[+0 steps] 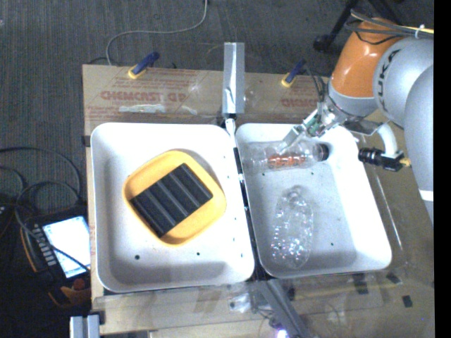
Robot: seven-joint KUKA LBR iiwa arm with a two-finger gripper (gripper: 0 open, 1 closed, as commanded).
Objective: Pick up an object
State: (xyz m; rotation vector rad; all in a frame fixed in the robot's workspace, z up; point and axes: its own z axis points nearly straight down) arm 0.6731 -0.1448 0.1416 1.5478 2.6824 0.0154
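Clear bottle with red label (285, 160): your likeliest task object lies on its side near the far edge of the right bin (366, 210), its dark cap end pointing toward the far right corner.
Claw (312, 127): it sits over the far right part of the right bin, right at the bottle's cap end. You cannot tell from this view whether it is spread or closed, nor whether it touches the bottle.
Arm (394, 69): grey with an orange band, it comes in over the counter's right edge and far right corner.
Second clear bottle (292, 227): crumpled-looking and see-through, it lies lengthwise in the middle of the right bin, reaching toward the near edge, apart from the first bottle.
Yellow tray (176, 197): you will find it in the middle of the left bin (106, 160), turned at an angle, with a black ribbed insert (173, 197) lying in it.
Counter (162, 97): a brown board carries both bins side by side; a grey upright post (233, 79) stands at its far edge between them, and two blue-and-yellow clamps (143, 64) grip that far edge.
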